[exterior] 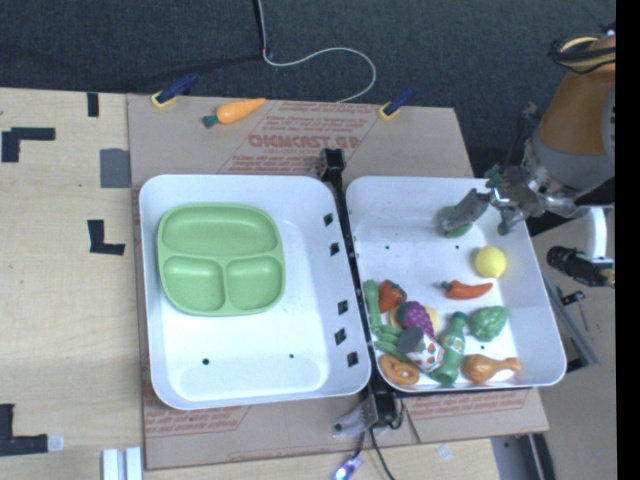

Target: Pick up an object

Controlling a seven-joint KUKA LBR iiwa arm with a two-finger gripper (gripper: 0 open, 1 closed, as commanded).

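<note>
Cardboard sheet [290, 138], far edge under the bins: red printed lettering, upside down in the camera view, not legible.

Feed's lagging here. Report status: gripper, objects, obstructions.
Gripper over right bin, upper right area. Toy food piled at bin's lower edge, lemon and chili lying apart. Nothing between gripper and lemon.

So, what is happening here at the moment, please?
A grey robot arm reaches in from the right over the right bin, its gripper near the bin's upper right corner. Toy foods lie along that bin's near side, among them a yellow ball and a red pepper. The left bin holds a green divided plate. A toy carrot lies outside on the cardboard.
</note>
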